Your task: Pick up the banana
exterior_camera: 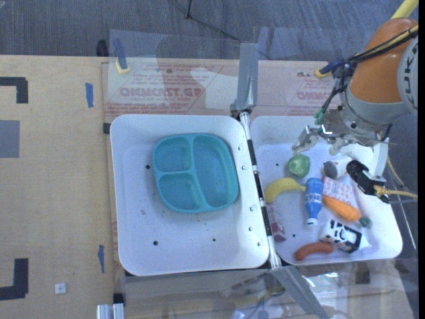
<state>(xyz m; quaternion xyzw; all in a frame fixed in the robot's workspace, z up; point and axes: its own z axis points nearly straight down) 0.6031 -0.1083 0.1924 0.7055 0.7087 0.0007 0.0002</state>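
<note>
The yellow banana (284,189) lies in the right bin (392,244), near its left wall, curving toward a blue bottle (313,200). My gripper (307,139) hangs over the bin's far part, above and to the right of the banana, just beyond a green round fruit (299,165). It is open, apart from the banana, with nothing between its fingers. The grey arm with its orange band (382,65) comes in from the upper right.
The right bin also holds a carrot (343,208), a red-and-white packet (339,190), a sausage (313,250), a black-and-white item (342,234) and a small grey piece (330,170). A teal divided plate (196,173) lies in the left bin (123,205).
</note>
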